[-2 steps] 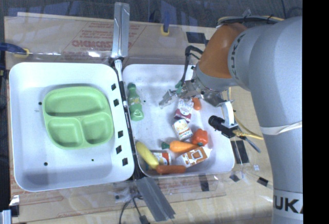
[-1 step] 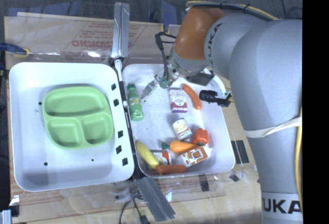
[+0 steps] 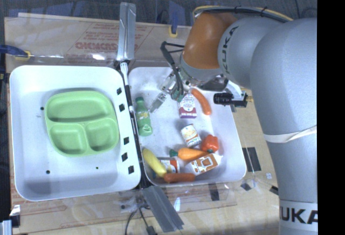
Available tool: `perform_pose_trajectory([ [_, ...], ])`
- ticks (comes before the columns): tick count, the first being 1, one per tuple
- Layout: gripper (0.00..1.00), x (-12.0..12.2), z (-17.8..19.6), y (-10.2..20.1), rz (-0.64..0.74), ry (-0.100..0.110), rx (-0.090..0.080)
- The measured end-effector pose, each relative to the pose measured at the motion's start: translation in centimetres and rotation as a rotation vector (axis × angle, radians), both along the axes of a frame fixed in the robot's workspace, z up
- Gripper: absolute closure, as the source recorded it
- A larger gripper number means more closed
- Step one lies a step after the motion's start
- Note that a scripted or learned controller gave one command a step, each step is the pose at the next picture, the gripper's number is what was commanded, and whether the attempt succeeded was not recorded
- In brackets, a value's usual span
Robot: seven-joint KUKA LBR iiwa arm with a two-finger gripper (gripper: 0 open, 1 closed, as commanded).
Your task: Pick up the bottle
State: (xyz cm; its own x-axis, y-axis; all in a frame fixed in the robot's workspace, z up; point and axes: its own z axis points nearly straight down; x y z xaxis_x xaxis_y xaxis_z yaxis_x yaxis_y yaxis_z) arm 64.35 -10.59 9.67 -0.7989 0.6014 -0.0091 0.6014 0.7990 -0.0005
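The green bottle point(image 3: 143, 118) lies on its side along the left wall of the right bin point(image 3: 233, 130), cap pointing to the far end. My gripper point(image 3: 167, 94) hangs over the far part of that bin, to the right of the bottle's cap and a little beyond it. Its fingers point(image 3: 158, 102) are spread apart, with nothing between them. A narrow gap separates the nearest fingertip from the bottle.
The right bin also holds a white and purple pouch point(image 3: 187, 105), an orange sausage point(image 3: 200, 102), a small can point(image 3: 190, 134), a red pepper point(image 3: 210, 143), a carrot point(image 3: 188, 154), a banana point(image 3: 153, 163) and a carton point(image 3: 205, 164). A green divided plate point(image 3: 82, 122) sits in the left bin point(image 3: 27, 174).
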Motion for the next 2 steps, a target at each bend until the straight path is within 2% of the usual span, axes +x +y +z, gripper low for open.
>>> perform_pose_trajectory([
  [1,0.0,-1.6,-0.5,-3.1,-0.284,0.011,0.007],
  [2,0.0,-6.9,-0.4,-0.8,-0.05,0.008,0.003],
])
